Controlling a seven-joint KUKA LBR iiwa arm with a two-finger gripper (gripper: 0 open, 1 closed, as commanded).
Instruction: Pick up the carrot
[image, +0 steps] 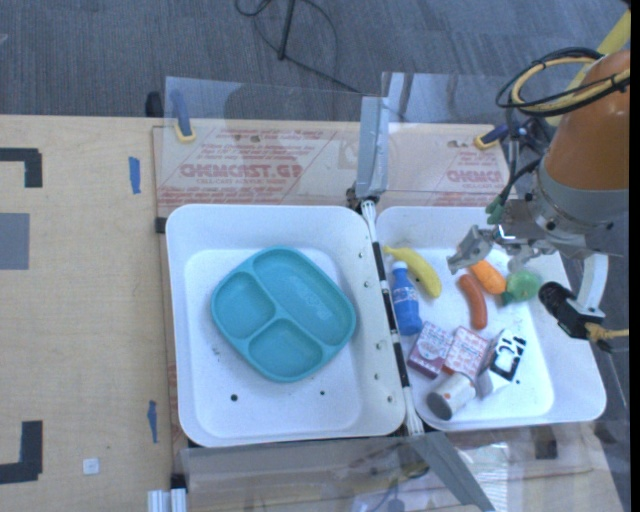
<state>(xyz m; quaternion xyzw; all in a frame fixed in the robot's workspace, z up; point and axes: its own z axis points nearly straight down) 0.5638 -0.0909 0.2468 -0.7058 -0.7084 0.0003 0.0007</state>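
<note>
The jaws hang low in the right bin, spread apart with nothing visibly between them. The carrot lies on the bin floor directly under the jaws, its green top just to their right. A sausage lies just beneath, a banana and blue bottle to their left.

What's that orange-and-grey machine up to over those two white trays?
A robot arm reaches over the right bin, which holds toy food and small packages. Its gripper hangs right above the carrot, which it is meant to pick up. The carrot lies beside a sausage. The left bin holds a blue divided plate.
</note>
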